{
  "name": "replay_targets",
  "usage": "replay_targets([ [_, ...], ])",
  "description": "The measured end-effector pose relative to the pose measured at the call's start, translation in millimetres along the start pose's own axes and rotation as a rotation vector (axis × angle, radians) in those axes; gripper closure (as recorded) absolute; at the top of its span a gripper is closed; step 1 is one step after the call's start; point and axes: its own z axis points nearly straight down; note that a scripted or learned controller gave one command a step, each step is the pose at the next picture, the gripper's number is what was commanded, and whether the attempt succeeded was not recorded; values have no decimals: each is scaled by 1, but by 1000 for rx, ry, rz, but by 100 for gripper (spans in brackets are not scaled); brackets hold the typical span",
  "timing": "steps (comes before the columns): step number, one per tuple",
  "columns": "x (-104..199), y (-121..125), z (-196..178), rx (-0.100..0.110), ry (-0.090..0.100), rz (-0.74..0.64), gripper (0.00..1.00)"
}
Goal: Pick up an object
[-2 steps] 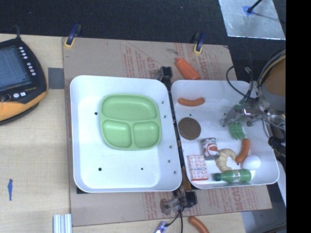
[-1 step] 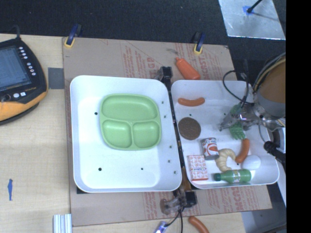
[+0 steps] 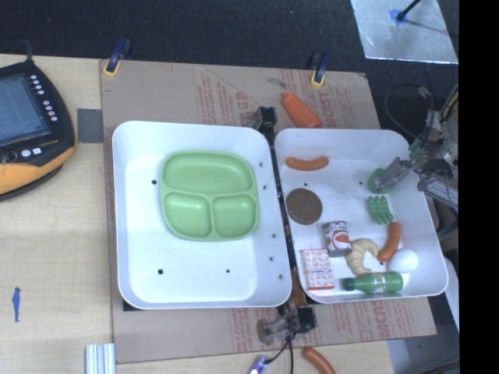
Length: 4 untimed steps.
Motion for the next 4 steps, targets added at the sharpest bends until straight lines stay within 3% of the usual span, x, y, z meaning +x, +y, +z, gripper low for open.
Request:
replay_targets([
  [1,1,23,107,7,1,-3,0],
  [2,0,36,105,2,1,-1,0],
  [3,1,18,106,5,1,-2,0],
  [4,0,18,95,6,0,-4,100],
])
